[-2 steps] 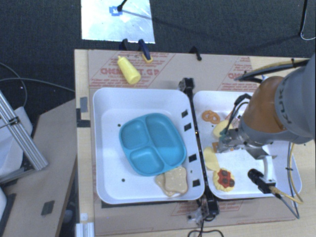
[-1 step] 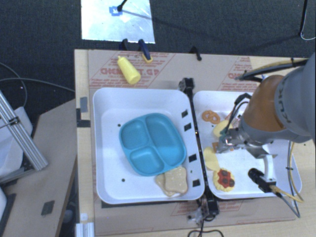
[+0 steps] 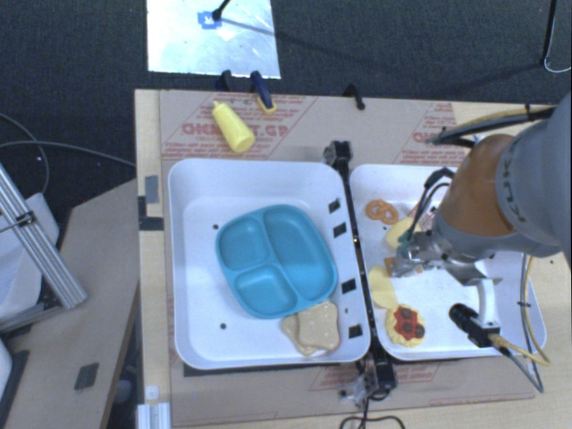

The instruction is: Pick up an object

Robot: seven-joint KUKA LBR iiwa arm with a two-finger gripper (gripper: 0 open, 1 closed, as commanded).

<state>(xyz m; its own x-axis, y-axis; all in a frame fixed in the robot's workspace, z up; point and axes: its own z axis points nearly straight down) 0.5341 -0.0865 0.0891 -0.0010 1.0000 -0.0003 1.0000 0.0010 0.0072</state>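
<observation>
My gripper point(image 3: 402, 264) hangs low over the left part of the right bin point(image 3: 509, 342), with the grey arm and its orange band reaching in from the right. Around it lie small toy foods. A brown pretzel point(image 3: 382, 211) is just beyond it and a yellow piece point(image 3: 398, 233) sits right beside it. A pale yellow piece point(image 3: 382, 288) lies directly under its near side, and a pizza slice with red dots point(image 3: 407, 324) is closer to the front. I see nothing lifted off the bin floor.
The left bin point(image 3: 201, 199) holds a blue divided plate point(image 3: 275, 259) and a slice of toast point(image 3: 313, 329) at its front edge. A yellow bottle point(image 3: 232, 125) lies on the cardboard behind the bins. A black divider point(image 3: 350, 239) separates the bins.
</observation>
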